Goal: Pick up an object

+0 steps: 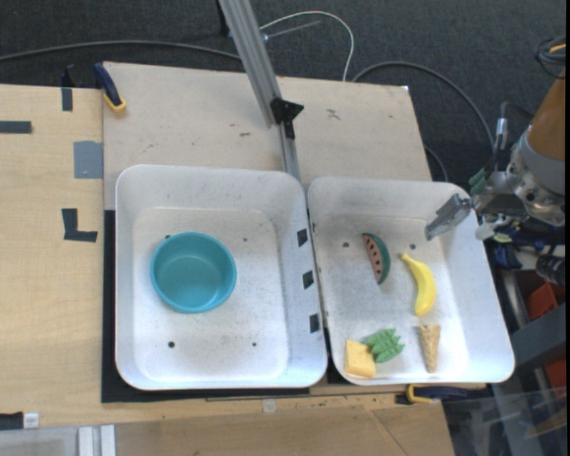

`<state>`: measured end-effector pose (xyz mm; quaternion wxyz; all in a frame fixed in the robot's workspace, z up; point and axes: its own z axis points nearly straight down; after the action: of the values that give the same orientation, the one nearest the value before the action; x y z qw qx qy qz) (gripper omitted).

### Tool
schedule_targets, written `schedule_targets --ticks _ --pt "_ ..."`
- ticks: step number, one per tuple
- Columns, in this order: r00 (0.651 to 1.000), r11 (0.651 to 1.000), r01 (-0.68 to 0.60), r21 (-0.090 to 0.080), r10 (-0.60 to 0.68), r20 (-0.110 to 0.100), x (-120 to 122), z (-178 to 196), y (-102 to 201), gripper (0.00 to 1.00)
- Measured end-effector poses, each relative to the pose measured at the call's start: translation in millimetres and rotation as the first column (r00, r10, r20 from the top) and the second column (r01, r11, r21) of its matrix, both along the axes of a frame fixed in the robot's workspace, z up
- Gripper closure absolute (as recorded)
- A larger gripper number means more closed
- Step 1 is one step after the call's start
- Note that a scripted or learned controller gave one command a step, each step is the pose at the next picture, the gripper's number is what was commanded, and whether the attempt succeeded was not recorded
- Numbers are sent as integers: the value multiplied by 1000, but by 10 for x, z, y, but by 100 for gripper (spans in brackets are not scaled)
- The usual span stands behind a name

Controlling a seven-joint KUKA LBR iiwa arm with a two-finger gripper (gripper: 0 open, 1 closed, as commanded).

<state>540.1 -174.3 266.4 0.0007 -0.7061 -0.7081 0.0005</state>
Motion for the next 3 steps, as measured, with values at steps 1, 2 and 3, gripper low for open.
schedule_targets --ticks 1,2,3 --pt "1000 1000 0 0 0 0 0 0 -1 0" --pt "1000 1000 2 1 -2 -6 -97 -592 26 0" --pt "1000 1000 1 2 -1 -6 -165 -1144 125 0"
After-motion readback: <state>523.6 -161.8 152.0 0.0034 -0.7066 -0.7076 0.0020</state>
